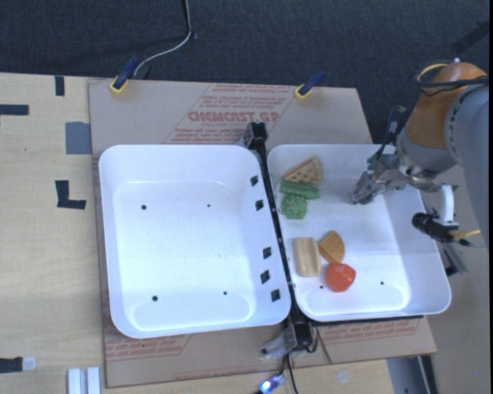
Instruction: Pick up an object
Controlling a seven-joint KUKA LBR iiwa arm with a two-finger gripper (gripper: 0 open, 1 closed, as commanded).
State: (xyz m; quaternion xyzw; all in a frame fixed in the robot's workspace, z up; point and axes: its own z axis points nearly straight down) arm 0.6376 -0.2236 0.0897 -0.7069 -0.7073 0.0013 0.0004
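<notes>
Now, your claw (363, 194) hovers over right bin (394, 302), open or closed you cannot tell. Targets cluster at its 8 o'clock (tomato (339, 277), bread (306, 256)), probably spread for easy approach.

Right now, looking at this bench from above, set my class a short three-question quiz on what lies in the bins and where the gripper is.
1. True or false: the red round object lies in the left bin.
2. Multiple choice: which object lies nearest the gripper? A) the waffle-patterned wedge B) the pale yellow block C) the red round object
3. Fill in: the green pieces sit just below the ____ in the camera view.

Key
1. False; it lies in the right bin, beside the orange piece.
2. A
3. waffle-patterned wedge
</notes>
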